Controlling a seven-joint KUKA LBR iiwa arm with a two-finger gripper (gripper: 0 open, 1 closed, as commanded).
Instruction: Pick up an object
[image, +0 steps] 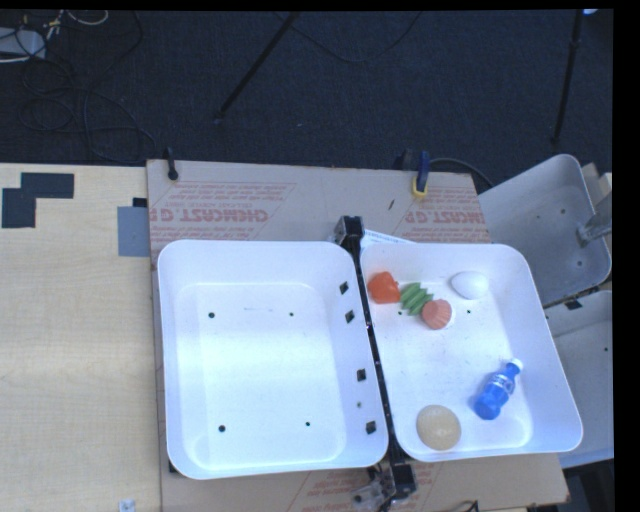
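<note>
Camera view showed the left bin (260, 370) bare on the tabletop (70, 350), and the right bin (450, 365), on the side the arm reaches in from, holding an orange piece (383, 288), a green ridged piece (412, 297), a red round piece (437, 314), a beige ball (438, 427), a white egg shape (468, 285) and a blue bottle (496, 390). Whether the gripper was open or closed could not be told, so the pick looked not yet begun. The next move called for choosing a well-separated object, likely the bottle or ball, and descending over it.
</note>
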